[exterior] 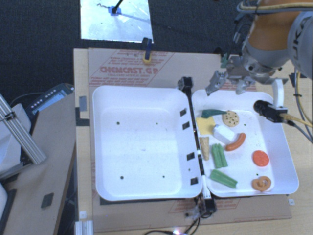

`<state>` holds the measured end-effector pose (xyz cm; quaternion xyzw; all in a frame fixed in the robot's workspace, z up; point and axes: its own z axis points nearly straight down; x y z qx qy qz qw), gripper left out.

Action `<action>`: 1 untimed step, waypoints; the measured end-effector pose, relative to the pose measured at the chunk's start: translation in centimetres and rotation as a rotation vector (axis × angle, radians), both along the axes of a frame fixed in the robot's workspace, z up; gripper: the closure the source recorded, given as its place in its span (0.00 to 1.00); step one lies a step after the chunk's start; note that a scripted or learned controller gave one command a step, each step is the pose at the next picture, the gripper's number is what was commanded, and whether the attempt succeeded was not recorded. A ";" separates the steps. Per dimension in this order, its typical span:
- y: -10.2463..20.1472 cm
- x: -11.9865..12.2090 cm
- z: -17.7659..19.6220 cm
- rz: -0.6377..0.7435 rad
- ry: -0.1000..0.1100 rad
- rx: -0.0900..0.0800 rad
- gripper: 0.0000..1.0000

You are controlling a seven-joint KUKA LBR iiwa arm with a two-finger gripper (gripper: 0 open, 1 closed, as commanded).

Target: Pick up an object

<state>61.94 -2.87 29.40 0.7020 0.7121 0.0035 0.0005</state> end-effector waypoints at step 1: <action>-2.9 -4.3 -10.4 -0.016 0.017 -0.004 0.00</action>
